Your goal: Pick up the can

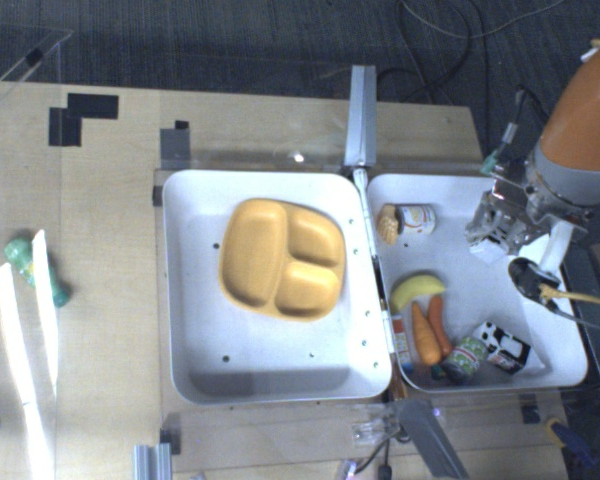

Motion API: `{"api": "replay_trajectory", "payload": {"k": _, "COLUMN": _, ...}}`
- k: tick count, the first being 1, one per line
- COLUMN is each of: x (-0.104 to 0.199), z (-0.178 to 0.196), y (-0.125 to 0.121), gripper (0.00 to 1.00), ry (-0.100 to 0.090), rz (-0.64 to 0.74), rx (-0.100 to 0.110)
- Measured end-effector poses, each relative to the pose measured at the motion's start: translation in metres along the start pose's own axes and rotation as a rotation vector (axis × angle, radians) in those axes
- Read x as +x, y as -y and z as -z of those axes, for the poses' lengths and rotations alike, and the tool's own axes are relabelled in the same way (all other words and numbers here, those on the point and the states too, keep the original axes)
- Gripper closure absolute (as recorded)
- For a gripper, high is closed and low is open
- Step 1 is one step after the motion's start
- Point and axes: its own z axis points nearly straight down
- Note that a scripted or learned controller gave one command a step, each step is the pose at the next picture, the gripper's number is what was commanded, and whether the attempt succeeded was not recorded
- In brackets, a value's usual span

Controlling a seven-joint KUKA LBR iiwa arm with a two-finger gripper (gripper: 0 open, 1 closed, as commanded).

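A small pale can [417, 218] with a tan label lies on its side at the far left of the right bin [570, 368]. A second, green can-like thing [466, 359] lies near that bin's front wall. My gripper [498, 232] hangs over the right bin's far right part, to the right of the pale can and apart from it. I see nothing held in it.
A brown biscuit-like piece [388, 226] lies beside the pale can. A banana [418, 289], two carrots [427, 332] and a black-and-white carton [506, 347] lie in the right bin's front half. A yellow moulded block [282, 258] sits in the left bin [195, 368].
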Motion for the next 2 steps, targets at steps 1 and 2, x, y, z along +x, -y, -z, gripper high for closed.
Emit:
{"api": "replay_trajectory", "payload": {"k": 1, "x": 0.01, "z": -0.01, "y": -0.023, "gripper": 1.0, "ry": 0.0, "rz": 0.035, "rx": -0.001}}
{"api": "replay_trajectory", "payload": {"k": 2, "x": -0.065, "z": -0.002, "y": -0.029, "gripper": 1.0, "ry": 0.0, "rz": 0.107, "rx": -0.003}}
